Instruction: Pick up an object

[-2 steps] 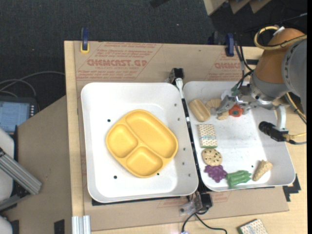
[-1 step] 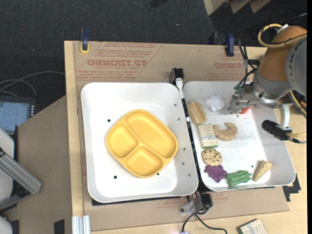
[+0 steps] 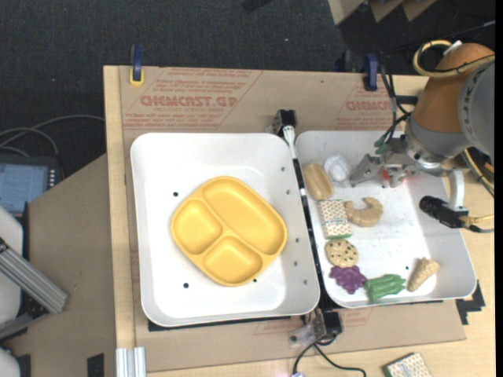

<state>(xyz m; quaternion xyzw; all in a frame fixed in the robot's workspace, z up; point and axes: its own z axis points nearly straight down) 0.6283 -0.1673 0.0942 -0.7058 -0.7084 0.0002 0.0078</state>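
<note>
My gripper (image 3: pixel 380 173) hangs over the back of the right bin (image 3: pixel 448 250), its fingers apart with nothing between them. Just below it lies a tan croissant (image 3: pixel 364 211). To its left are a small white object (image 3: pixel 336 167) and a bread roll (image 3: pixel 318 181). Further forward in the same bin lie a checked cracker (image 3: pixel 335 217), a cookie (image 3: pixel 341 252), purple grapes (image 3: pixel 347 277), a green pepper (image 3: pixel 383 287) and a pale cone-shaped piece (image 3: pixel 423 273).
The left bin (image 3: pixel 157 179) holds a yellow divided plate (image 3: pixel 228 230). The grey arm with its orange band (image 3: pixel 444 93) reaches in from the upper right. A ridge (image 3: pixel 302 210) separates the two bins.
</note>
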